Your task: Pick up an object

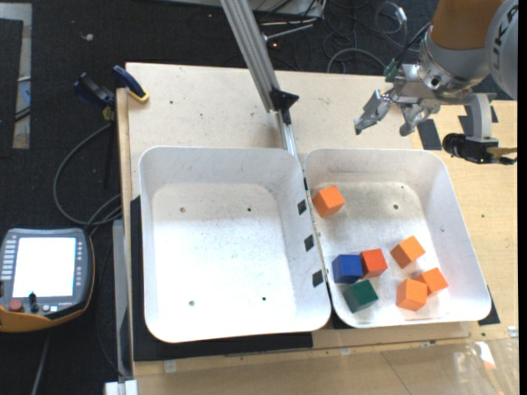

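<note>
Upper right of the frame: grey arm with orange band reaching in, gripper hanging above the bare bench, just beyond the top rim of the right bin. Fingers spread apart, one angled out to the left, the other to the right, nothing between them.

Down in the right bin: lone orange cube near the upper left, close to the divider where the two bins meet. Lower down, a cluster: blue cube touching a red-orange cube, green cube just below the blue. Further right, an orange cube, then two more orange ones pressed together near the lower right corner. All well apart from the gripper.

Left bin beside it, rims touching along the middle. Slanted metal rail running from top centre down to the bins' junction. Teach pendant at the left edge, blue-and-yellow clamp at the bench's upper left corner, cables tangled along the top.
</note>
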`<state>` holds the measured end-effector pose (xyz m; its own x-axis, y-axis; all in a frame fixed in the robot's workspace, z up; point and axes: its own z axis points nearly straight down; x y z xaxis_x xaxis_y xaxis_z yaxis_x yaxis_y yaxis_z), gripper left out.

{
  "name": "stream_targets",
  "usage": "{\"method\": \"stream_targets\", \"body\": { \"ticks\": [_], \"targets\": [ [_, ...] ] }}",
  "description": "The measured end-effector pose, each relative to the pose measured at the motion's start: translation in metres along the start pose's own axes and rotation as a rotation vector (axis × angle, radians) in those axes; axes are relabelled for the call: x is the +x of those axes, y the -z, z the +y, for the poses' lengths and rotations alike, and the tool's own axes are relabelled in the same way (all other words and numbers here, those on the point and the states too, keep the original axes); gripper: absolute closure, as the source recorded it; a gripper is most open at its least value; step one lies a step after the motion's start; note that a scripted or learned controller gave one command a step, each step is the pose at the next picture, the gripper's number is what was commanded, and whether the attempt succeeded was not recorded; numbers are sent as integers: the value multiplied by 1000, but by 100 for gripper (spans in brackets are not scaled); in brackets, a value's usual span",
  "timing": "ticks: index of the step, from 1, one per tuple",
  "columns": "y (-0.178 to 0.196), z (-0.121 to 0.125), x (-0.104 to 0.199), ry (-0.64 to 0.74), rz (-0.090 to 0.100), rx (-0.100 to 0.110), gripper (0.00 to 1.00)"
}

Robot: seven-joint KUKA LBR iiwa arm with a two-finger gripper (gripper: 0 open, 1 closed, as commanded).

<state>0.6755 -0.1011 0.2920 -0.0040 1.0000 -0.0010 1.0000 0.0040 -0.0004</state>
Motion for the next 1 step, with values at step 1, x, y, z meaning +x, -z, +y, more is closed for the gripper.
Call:
{"method": "stream_targets", "body": {
  "ticks": [1],
  "targets": [
    [-121,5,-12,-5,1,7,0]
  ]
}}
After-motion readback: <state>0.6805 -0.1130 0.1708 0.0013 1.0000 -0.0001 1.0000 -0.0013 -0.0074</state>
